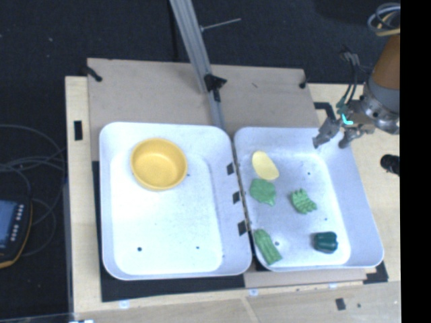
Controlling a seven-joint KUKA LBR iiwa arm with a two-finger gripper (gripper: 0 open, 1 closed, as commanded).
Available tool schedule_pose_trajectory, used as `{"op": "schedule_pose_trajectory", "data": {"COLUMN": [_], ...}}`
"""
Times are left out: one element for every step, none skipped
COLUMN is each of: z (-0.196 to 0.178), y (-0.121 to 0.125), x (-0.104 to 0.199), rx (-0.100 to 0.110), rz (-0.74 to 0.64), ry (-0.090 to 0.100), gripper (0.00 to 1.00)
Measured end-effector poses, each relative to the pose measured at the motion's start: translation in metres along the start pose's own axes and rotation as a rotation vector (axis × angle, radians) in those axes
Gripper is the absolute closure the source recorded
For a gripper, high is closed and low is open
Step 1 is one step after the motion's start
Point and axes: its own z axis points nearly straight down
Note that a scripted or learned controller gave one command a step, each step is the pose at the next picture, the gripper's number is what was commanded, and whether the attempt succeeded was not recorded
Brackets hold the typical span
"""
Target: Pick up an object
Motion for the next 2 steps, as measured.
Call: {"op": "schedule_pose_trajectory", "data": {"z": [0.000, 0.053], "y": [0.000, 0.007], "x": [0.000, 0.006], "rx": [0.000, 0.004], "rz": [0.000, -0.001], "ry": [0.000, 0.000], "gripper": [0.00, 0.00]}}
